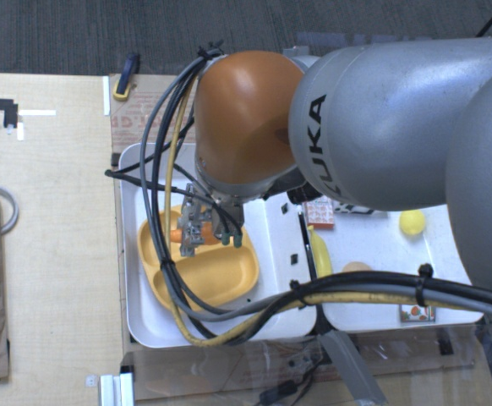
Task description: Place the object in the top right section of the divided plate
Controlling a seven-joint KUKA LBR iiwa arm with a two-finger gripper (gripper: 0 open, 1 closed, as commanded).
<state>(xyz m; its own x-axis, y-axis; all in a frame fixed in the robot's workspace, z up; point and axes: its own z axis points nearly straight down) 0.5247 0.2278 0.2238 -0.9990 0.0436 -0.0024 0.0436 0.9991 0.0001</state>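
Note:
A yellow divided plate (222,279) lies in the left white bin (138,315), partly hidden by the arm and its cables. My gripper (210,238) hangs low over the plate's upper part, open, its fingertips spread apart. A small orange object (175,234) sits on the plate just left of the left fingertip; it is not between the fingers. The orange wrist band covers the far end of the plate.
The right bin (373,299) holds a red-and-white small box (319,215), a yellow ball (412,222), a yellow banana-like piece (319,257) and a small card (418,313). Black and yellow cables (166,227) drape over the left bin. A wooden bench top (51,227) lies to the left.

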